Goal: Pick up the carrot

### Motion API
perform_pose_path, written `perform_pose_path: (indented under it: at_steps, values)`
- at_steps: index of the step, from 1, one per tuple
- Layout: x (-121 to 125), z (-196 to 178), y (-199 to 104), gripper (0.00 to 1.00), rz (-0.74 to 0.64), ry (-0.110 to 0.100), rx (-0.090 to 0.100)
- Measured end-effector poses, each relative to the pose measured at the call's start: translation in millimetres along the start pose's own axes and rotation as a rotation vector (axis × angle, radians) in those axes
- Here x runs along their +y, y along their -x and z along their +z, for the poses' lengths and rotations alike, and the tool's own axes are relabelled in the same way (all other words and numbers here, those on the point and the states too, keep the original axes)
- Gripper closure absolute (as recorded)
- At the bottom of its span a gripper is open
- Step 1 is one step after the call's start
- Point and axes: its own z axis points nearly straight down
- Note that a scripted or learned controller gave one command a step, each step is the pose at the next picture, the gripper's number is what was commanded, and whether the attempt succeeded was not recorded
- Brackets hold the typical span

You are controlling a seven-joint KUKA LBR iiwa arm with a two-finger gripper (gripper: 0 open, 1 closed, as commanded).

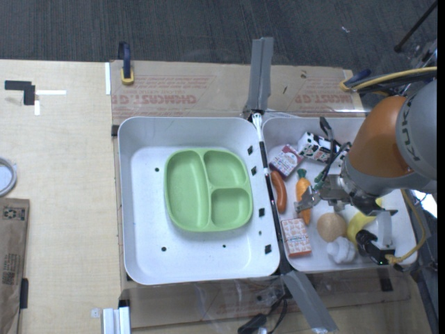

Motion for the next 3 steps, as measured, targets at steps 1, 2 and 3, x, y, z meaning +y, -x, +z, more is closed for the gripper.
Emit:
perform_pose_path:
  at_steps: [1, 2, 3]
  values:
    - [-0.2, -8.4, 0.8, 1.00, 0.004, -0.002, 0.001]
    - [35.0, -100.2, -63.9, 1.00, 0.034, 0.000, -0.001]
    - [35.0, -108.1, -63.2, 1.00, 0.032, -0.003, -0.003]
